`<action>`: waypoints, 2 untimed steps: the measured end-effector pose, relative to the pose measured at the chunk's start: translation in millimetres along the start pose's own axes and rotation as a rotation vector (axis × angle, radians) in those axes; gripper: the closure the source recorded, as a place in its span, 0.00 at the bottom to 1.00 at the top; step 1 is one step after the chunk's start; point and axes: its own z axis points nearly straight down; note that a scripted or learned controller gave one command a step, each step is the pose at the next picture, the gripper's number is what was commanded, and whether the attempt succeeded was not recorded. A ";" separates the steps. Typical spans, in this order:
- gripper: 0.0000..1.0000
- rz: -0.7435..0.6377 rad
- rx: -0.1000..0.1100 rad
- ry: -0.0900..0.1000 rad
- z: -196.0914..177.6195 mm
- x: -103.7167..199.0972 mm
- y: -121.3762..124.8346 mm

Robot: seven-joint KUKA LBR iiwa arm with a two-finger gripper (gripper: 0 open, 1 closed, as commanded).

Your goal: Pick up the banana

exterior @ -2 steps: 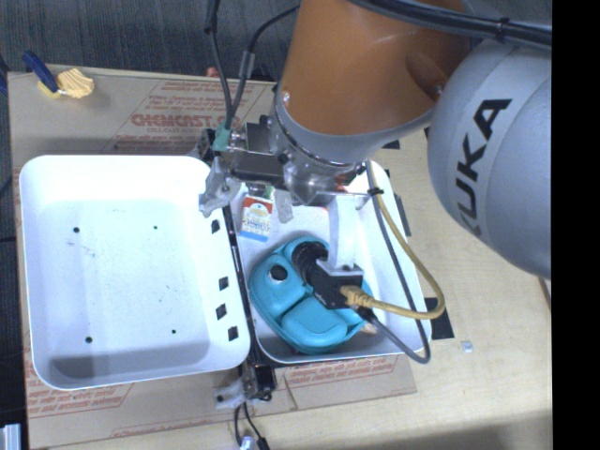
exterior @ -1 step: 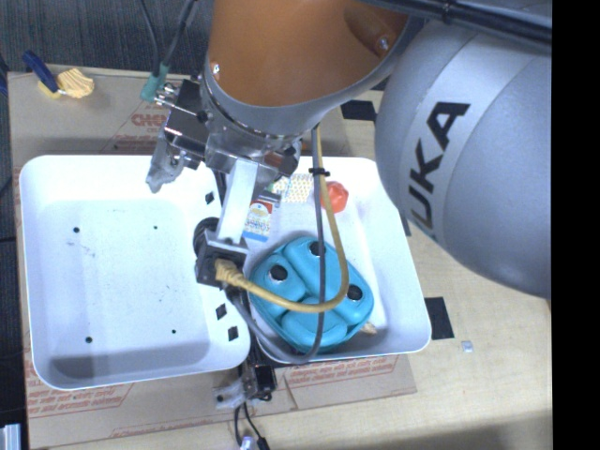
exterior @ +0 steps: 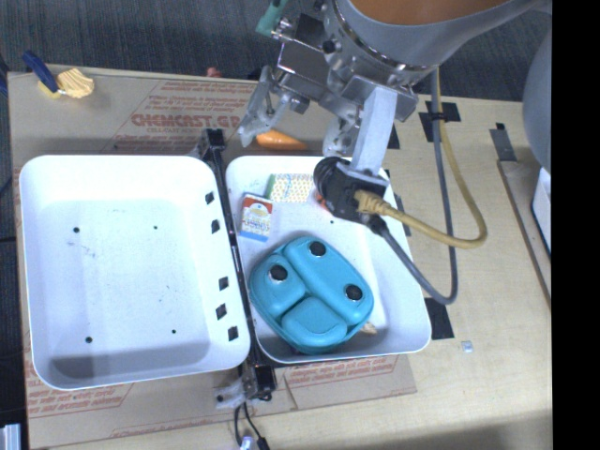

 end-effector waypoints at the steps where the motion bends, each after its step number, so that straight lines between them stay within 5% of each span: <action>1: 0.00 0.138 0.002 -0.003 59.3 52.6 -31.7; 2: 0.00 0.105 0.000 0.000 0.0 -9.8 -3.9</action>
